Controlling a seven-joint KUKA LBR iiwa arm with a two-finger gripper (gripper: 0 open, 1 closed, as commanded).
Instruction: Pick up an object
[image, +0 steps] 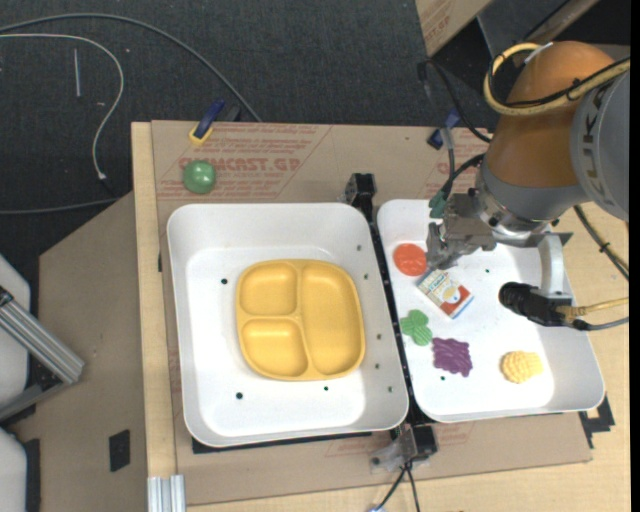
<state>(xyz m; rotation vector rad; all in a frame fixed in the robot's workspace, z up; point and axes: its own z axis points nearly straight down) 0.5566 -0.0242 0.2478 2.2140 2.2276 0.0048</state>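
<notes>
My gripper hangs over the back left part of the right bin, just above a small white carton with a red and blue label. An orange-red round piece lies right beside the fingers on the left. Nearer the front of the same bin lie a green leafy piece, a purple grape bunch and a yellow corn cob. Nothing is visibly between the fingers.
The left bin holds a yellow divided plate. A green ball sits on the cardboard behind the left bin. A black cylindrical part with a cable juts over the right bin's right side.
</notes>
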